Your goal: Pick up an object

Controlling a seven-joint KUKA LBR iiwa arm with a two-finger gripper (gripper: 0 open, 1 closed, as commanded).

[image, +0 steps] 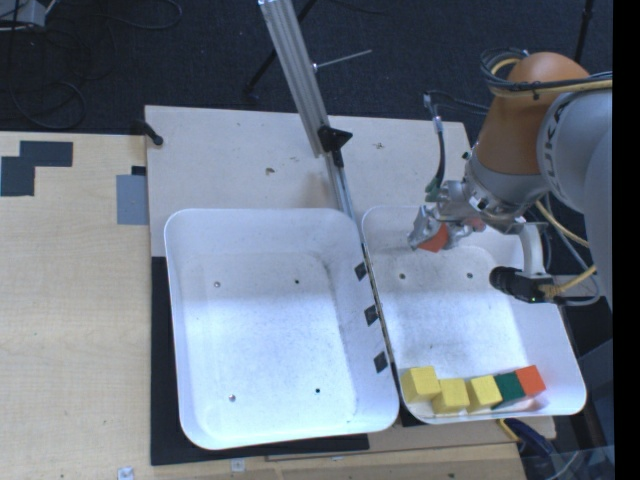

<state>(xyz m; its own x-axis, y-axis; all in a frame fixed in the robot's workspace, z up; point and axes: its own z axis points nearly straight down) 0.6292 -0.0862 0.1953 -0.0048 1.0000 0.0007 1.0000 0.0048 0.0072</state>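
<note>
gripper [437,230] hangs at the upper right of the frame, over the far end of the right white bin [560,363], carried by the grey arm [575,148] with its orange band that reaches in from the right edge. we see a small red-orange object [433,242] tucked at its tip, seemingly between the fingers, though the view is too small for us to be sure the grip is firm; the fingers look drawn in narrow around it. if this piece is truly held, we judge the pick is made and the coming move is simply upward. the other candidates lie well apart from the gripper, down and to the right in the frame, along the near rim of the same bin: a row of blocks [475,388] touching one another, its long axis running left to right with a slight upward slant. from the left we read yellow, yellow, yellow, then green, then an orange-red block [530,379] at the right end. they look like small, plain cubes with flat faces. the left white bin [190,268] sits beside it, a metal rail [300,78] rising behind.
</note>
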